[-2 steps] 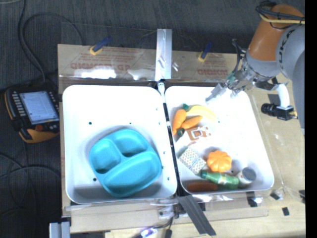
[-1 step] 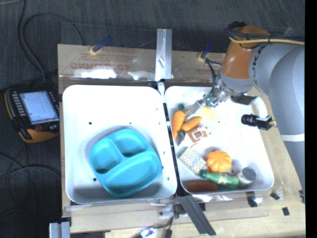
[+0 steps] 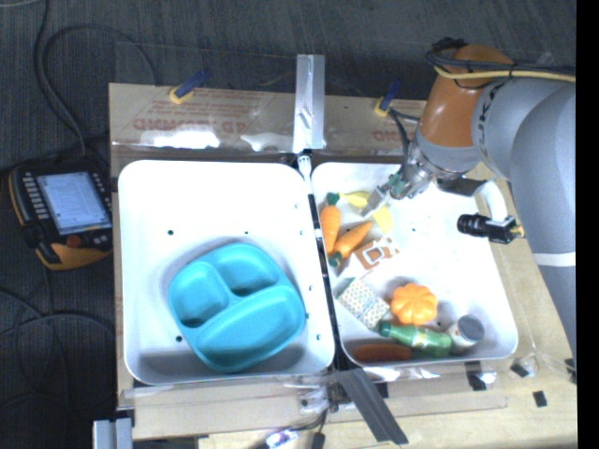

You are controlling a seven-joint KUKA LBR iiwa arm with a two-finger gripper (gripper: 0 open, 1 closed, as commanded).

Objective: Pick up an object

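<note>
The gripper (image 3: 398, 185) hangs over the far part of the right bin (image 3: 487, 279), at the end of the grey arm (image 3: 524, 148) with its orange band (image 3: 454, 110). Whether it is apart or together cannot be told — the tip is small and blurred against the white floor, and nothing shows between it.

Just to the left of the gripper and a little nearer the camera lie small yellow pieces (image 3: 360, 199), close to its tip but not clearly touching it. Further left, against the wall shared by the two bins, two toy carrots (image 3: 330, 227) lie side by side, one upright along the wall and the other slanting. Just below them, nearer the camera, sits a small orange-and-white box (image 3: 376, 253).

Well nearer the camera than the gripper, an orange toy pumpkin (image 3: 414, 302) rests in the middle of the bin, with a patterned white block (image 3: 360, 299) to its left. A green bottle (image 3: 416, 337) lies on its side along the near wall, touching the pumpkin's near edge, and a dark red thing (image 3: 379, 352) lies beside it. A small grey can (image 3: 468, 328) stands at the bottle's right end.

Far to the gripper's left, the left bin (image 3: 150, 204) holds a blue divided plate (image 3: 237, 302). Beyond that bin, off the bench (image 3: 215, 110), lies a handheld controller (image 3: 61, 209).
</note>
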